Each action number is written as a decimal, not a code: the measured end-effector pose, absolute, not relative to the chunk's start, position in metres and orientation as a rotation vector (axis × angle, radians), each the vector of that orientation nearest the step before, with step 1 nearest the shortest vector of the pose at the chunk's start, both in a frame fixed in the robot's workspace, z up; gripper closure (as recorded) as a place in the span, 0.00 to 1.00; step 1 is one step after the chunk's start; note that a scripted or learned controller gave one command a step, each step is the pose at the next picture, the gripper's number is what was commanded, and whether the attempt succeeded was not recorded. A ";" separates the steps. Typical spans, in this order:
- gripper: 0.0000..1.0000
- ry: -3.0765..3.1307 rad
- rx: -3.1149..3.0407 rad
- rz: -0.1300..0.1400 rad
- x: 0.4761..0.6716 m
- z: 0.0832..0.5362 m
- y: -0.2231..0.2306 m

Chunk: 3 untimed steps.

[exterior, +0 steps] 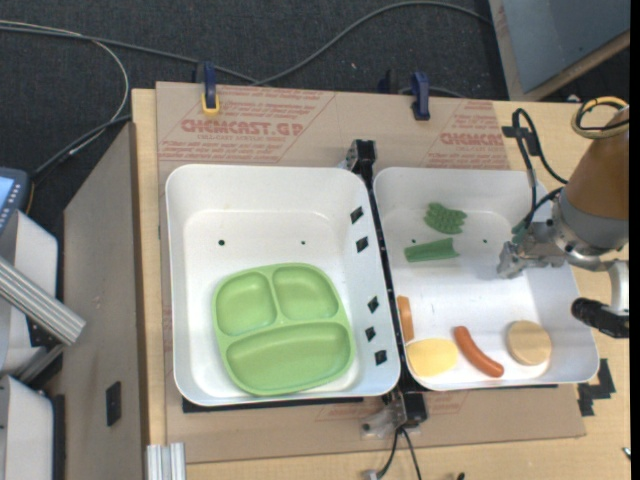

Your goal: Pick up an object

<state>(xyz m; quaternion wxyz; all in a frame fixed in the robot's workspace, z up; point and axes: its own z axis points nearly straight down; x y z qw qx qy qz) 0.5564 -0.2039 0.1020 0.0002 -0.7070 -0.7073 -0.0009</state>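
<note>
Overhead, we saw the tool (pixel 512 260) low in the right bin (pixel 560 190), beside a green bean (pixel 431 251); we could not tell its grip.

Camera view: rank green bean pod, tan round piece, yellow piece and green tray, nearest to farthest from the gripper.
From the gripper, at the right bin's right side:
1. Green bean pod, to its left in the same bin.
2. Tan round piece, below it near the bin's front right; close to the pod's distance, so 1 and 2 could swap.
3. Yellow piece, front left of the right bin.
4. Green tray, in the left bin.
</note>
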 end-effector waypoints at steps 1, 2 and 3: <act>1.00 -2.226 -2.224 -0.004 0.563 0.149 -0.210; 1.00 -2.226 -2.221 -0.004 0.564 0.195 -0.202; 1.00 -2.228 -2.223 -0.005 0.565 0.244 -0.202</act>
